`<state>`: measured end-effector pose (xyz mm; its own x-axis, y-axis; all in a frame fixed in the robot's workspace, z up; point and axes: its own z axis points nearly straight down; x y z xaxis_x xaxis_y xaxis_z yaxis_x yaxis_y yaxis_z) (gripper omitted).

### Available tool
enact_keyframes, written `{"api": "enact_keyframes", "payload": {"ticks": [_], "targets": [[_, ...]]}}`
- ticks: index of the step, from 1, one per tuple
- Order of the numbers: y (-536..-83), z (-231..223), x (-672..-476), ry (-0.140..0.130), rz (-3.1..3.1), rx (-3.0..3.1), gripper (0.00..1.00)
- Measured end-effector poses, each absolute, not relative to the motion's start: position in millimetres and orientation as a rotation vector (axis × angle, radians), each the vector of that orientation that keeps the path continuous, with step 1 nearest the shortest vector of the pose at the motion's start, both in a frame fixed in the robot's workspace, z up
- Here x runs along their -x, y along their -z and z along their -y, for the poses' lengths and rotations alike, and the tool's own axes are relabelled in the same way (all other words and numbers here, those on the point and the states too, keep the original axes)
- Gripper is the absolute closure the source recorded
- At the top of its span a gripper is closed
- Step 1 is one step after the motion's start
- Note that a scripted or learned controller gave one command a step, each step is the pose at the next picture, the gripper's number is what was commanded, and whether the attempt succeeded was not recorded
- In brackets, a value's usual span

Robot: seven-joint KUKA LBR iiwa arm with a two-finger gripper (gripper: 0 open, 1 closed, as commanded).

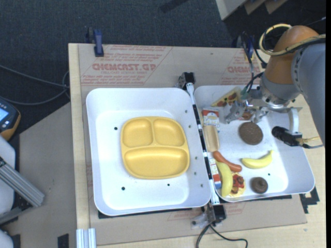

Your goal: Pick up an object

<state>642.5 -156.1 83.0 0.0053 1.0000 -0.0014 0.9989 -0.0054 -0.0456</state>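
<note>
- Closest to the end effector (pixel 242 111): a brown round patty (pixel 251 133), lying flat near the middle of the right bin (pixel 297 172), a little toward its far edge.
- Looks like toy food: dark brown, round, thin like a cookie, with a bumpy top.
- Probably very light and stiff, not squishy, not easy to break.
- Hard to grab from on top, being so flat; best pinched across its round edge, low down by the bin floor.
- Might slide on the smooth white floor if pushed from one side only.
- Near it, toward the near edge of the bin: a yellow banana (pixel 257 160), curved and thicker, likely easier to pinch across its middle.
- End effector hanging over the far part of the right bin, close to a pizza slice (pixel 227 98); cannot tell whether released or clenched.
- Over in the left bin (pixel 103 112): a yellow plate (pixel 155 148) with three parts, well apart from the end effector.
</note>
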Motion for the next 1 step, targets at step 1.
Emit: {"api": "enact_keyframes", "payload": {"ticks": [1], "targets": [[-78.7, 199.0, -654.8, -0.05, 2.186, 2.17, 0.0]]}}
